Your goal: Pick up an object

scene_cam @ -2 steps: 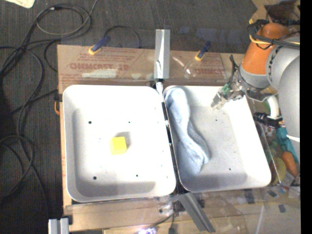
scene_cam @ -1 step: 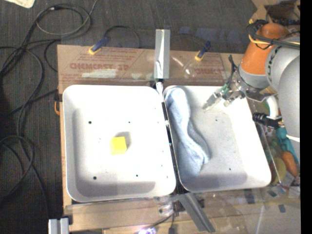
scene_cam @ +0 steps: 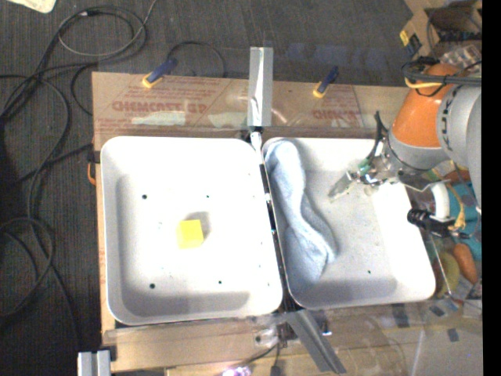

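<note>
One pale blue cloth (scene_cam: 301,214) lies just left of the gripper (scene_cam: 342,186), long axis along the right bin (scene_cam: 391,280)'s left wall; gripper spread, empty.

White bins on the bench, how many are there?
2. The left bin holds a yellow block; the right bin holds a pale blue cloth.

A crumpled cloth (scene_cam: 301,214) crowds the right bin's (scene_cam: 391,284) left wall; open floor lies around the left bin's (scene_cam: 141,163) yellow block (scene_cam: 191,233).
</note>
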